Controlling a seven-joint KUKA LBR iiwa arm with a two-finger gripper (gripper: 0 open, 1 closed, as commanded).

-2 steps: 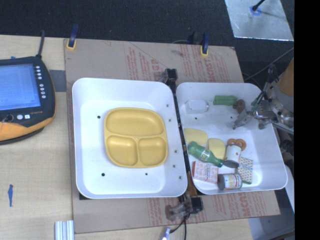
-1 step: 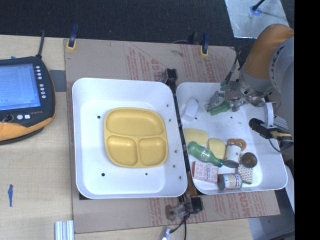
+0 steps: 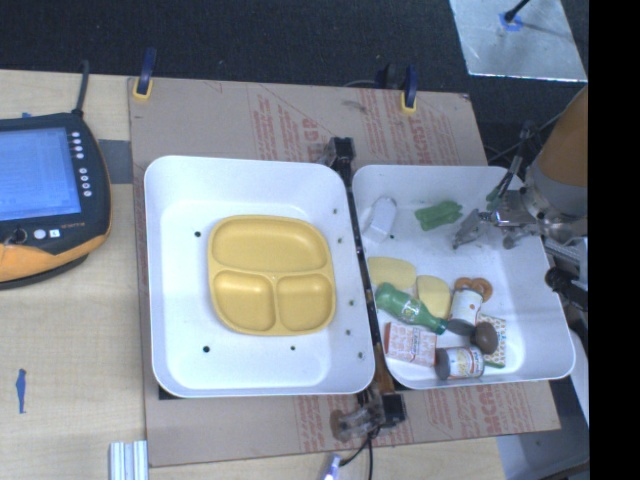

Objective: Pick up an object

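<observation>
My gripper (image 3: 489, 234) hangs over the upper right part of the right bin (image 3: 560, 363), its fingers spread open with only bare bin floor between them. A green block (image 3: 438, 214) lies just to its left, apart from the fingers. Lower in the bin are two yellow pieces (image 3: 392, 271), a green bottle (image 3: 408, 308), a small can (image 3: 466, 301), a lying can (image 3: 458, 363), a red-and-white box (image 3: 410, 343) and a brown lump (image 3: 486, 336). A clear white object (image 3: 380, 218) rests near the bin's upper left corner.
The left bin (image 3: 170, 268) holds a yellow divided plate (image 3: 271, 273). A tablet-like pendant (image 3: 45, 193) lies on the bench at far left. Both bins rest on a cardboard sheet (image 3: 250, 118) held by clamps.
</observation>
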